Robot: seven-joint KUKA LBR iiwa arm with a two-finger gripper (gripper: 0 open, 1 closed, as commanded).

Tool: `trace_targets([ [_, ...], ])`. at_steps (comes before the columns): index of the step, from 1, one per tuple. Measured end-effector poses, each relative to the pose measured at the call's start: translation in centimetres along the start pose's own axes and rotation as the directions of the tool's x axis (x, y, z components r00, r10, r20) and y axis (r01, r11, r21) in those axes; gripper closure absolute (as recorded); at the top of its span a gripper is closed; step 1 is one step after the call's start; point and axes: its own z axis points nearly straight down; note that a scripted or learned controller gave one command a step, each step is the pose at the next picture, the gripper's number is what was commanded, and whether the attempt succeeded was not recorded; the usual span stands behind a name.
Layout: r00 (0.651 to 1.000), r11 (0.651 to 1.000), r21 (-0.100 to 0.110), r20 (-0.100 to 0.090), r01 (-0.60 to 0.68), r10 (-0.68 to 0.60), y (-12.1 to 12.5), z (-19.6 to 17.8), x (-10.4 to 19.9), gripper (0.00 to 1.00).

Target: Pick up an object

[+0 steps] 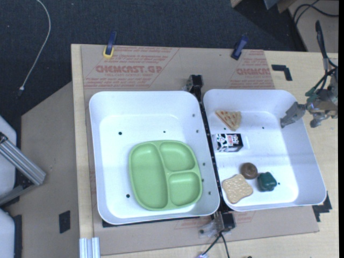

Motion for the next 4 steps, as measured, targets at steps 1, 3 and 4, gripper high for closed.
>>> trace_targets([
  [1, 1.0, 1.0, -0.011, 0.003, 0.003, -0.003, 0.2, -0.6, 0.0, 0.0],
  [3, 1.0, 1.0, -0.004, 0.0, 0.002, -0.002, -0.7, 10.7, -0.8, 0.0],
  [4, 1.0, 1.0, -0.005, 0.0, 0.003, -0.003, -0.8, 15.8, -0.7, 0.0],
])
